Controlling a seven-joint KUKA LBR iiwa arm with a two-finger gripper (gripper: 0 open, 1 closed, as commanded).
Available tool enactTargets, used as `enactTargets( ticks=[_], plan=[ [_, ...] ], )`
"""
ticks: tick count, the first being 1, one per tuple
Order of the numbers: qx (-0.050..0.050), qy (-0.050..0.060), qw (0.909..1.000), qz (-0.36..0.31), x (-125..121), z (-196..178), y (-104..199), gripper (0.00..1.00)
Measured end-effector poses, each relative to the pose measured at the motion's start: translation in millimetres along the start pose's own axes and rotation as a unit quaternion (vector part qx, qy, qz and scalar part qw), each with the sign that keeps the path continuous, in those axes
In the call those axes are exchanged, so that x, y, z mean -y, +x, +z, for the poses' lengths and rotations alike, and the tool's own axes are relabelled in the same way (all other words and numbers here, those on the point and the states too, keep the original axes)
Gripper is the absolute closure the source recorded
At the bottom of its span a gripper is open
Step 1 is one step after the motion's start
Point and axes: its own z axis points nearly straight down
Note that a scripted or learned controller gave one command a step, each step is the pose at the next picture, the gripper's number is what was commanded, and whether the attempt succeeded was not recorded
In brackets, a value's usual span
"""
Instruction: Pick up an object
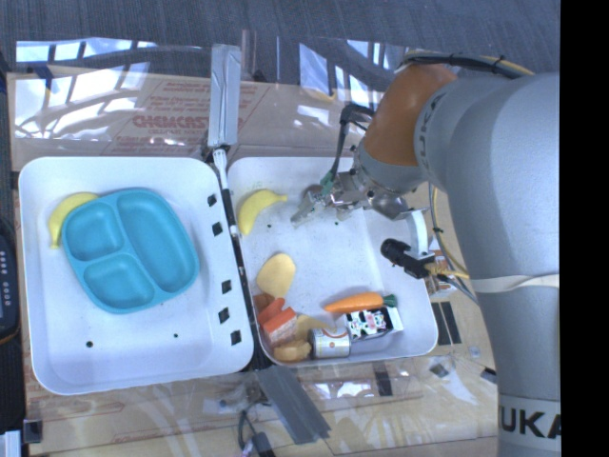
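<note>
The gripper (306, 204) hangs low over the far half of the right bin (404, 346), its fingers slightly parted with nothing visible between them. The nearest object, a yellow banana (255, 208), lies in that bin's far-left corner just beside the fingertips on the side toward the divider, its long axis running roughly from the left wall toward the gripper. A short move toward that corner would likely bring the fingers over it.

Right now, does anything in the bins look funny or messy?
A bit. The blue plate sits crooked on a yellow banana, hiding part of it. In the right bin, the food is heaped in the near corner, with the carrot beside the milk carton.
</note>
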Motion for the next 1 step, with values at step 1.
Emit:
enactTargets(
  ticks=[1],
  plan=[
    [0.000, 0.002, 0.9943, 0.106, 37.6, -17.2, -18.1, 0.00]
  ],
)
